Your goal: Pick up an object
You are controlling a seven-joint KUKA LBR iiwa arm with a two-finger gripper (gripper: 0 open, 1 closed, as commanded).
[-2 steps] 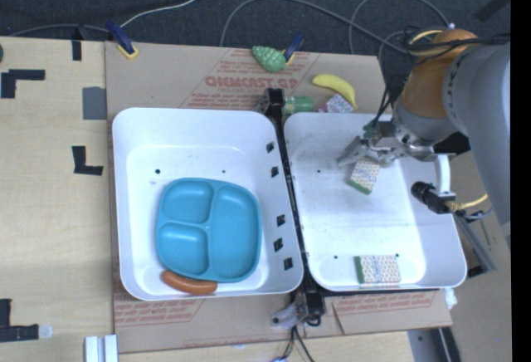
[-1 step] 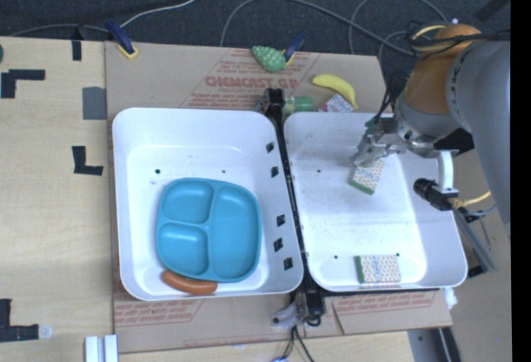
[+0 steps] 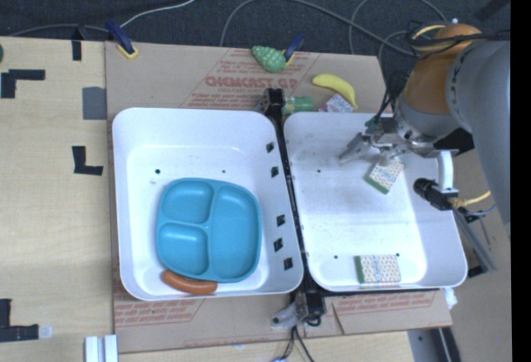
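A small flat packet (image 3: 384,176) with a pale speckled pattern hangs tilted at the tip of the gripper (image 3: 380,154), over the upper right part of the right bin (image 3: 332,211). A second packet (image 3: 378,269) of the same speckled pattern lies flat near that bin's front edge, well apart from the first.

We count two shallow white bins (image 3: 133,186) (image 3: 332,269), one blue divided plastic plate (image 3: 209,229), one orange sausage (image 3: 189,283), two speckled small blocks (image 3: 384,177) (image 3: 379,269) and one yellow banana (image 3: 335,87).
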